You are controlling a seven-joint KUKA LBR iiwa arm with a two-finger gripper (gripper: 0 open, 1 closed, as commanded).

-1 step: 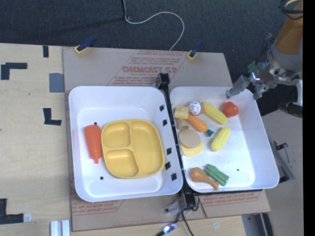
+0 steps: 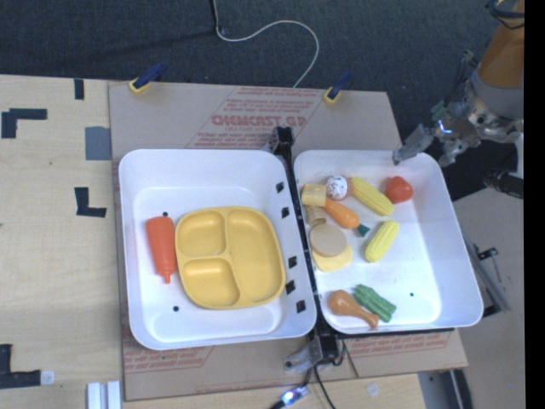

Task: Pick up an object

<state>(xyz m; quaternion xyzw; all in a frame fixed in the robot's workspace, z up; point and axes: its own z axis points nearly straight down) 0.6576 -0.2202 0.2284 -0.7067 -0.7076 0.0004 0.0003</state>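
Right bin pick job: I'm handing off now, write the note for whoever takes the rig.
Claw: above the right bin's far right corner, outside its rim, holding nothing.
Right bin: tomato nearest the claw; two corn cobs, carrot, speckled egg, drumstick, green beans, and round slices by the divider.
Left bin: yellow divided plate, with an orange-red piece beside it.
Done: nothing picked.
Left: lower onto one item, probably the tomato, grasp, lift.
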